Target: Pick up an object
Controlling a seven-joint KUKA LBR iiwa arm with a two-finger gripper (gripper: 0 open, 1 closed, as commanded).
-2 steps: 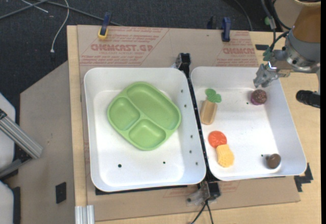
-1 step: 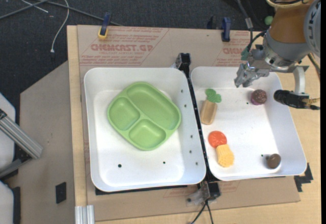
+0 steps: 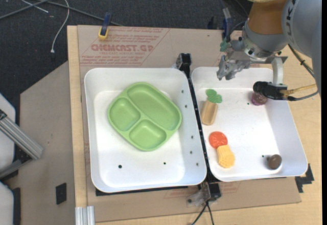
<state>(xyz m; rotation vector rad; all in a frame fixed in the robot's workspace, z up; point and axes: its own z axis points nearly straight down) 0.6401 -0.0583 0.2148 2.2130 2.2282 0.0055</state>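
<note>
Two shallow white bins side by side on the bench: left bin and right bin.

In the right bin, five small things counted, near to far. Close to the near edge, a brown ball-like piece toward the near right corner, and an orange-yellow piece toward the near left corner. Touching that one on its far side, a red piece. Farther up along the left wall, a tan cylinder-shaped piece with a green top. By the right wall toward the far corner, a small purple piece, partly hidden by a black fitting.

In the left bin, one green divided tray with three compartments, lying flat near the middle, turned at a slant.

Over the far edge of the right bin, near its far left corner, the gripper, hanging fingers downward, nothing seen between them. Fingers too blurred and dark for the opening to be read: cannot tell.
</note>
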